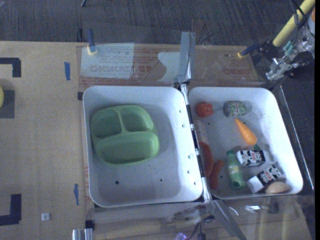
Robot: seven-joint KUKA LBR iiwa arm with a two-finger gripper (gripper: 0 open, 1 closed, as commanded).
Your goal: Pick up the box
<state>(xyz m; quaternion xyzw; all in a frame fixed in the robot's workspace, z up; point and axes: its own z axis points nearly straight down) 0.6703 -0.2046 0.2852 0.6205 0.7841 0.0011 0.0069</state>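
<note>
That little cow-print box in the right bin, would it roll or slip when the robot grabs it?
The upper cow-print box looks flat-sided, so it probably won't roll. It seems a small toy carton, likely light and stiff. It lies tilted beside the green bottle, so it may skid or nudge that when pinched. The gripper is off beyond the bin's corner.

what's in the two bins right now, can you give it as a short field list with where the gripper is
left bin: green divided plate
right bin: tomato, grey oval thing, carrot, green carton, two black-and-white boxes, red strips
boxes: both lying near the bin's lower right
gripper: outside the bins, beyond the right bin's far right corner
box picked: not yet
</note>
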